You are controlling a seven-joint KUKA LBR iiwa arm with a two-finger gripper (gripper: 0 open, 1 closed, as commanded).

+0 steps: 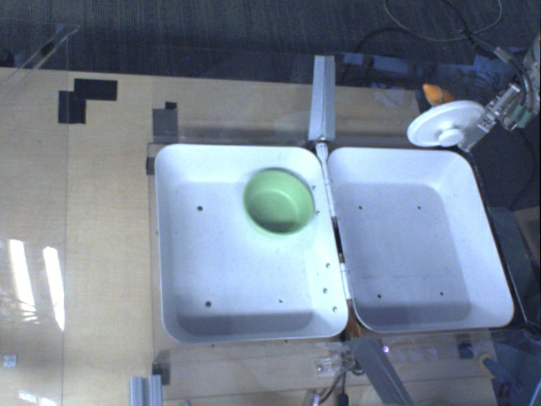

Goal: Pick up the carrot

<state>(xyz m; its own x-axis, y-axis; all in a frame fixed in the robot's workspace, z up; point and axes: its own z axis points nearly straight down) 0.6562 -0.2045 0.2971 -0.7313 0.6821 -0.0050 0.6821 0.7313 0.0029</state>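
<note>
The wooden surface (84,252) carries two white bins side by side. The left bin (211,303) holds a green bowl (278,200), upright, near its far right corner and close to the wall it shares with its neighbour. The right bin (414,252) shows only its bare floor. Beyond that bin's far right corner lies a white plate (444,125), and just behind it a small orange thing, likely the carrot (432,93), partly hidden. The gripper (505,113) sits at the plate's right edge; I cannot tell how it is set.
</note>
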